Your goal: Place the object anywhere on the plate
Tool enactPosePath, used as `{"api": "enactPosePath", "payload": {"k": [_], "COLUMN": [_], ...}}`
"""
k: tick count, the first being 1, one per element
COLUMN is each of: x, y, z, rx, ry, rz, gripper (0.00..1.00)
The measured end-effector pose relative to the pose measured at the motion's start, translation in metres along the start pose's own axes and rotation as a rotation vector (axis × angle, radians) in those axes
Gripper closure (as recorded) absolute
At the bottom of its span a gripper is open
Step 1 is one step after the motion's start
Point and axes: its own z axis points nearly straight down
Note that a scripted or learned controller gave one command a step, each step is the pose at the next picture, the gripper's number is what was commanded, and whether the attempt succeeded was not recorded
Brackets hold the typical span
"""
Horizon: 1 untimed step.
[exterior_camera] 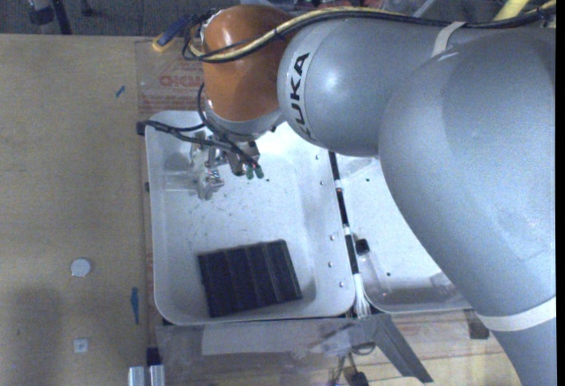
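In left bin [168, 287], black ridged plate [250, 277] (long axis left-right)

The tan bench [62, 155] bears two shallow white bins side by side, the left bin [172, 287] and the right bin [397, 287], with a small grey disc [80, 268] near its left edge.

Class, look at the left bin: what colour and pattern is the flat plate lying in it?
Black, with ridges running along it; the plate shows in the camera view.
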Motion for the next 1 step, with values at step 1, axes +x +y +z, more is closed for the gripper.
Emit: {"api": "enactPosePath", "payload": {"k": [1], "x": [-0.0209], "y": [-0.0018], "z": [-0.0735], "rx": [-0.003], "ry": [-0.002], "rz": [-0.345], "gripper": [1.00]}}
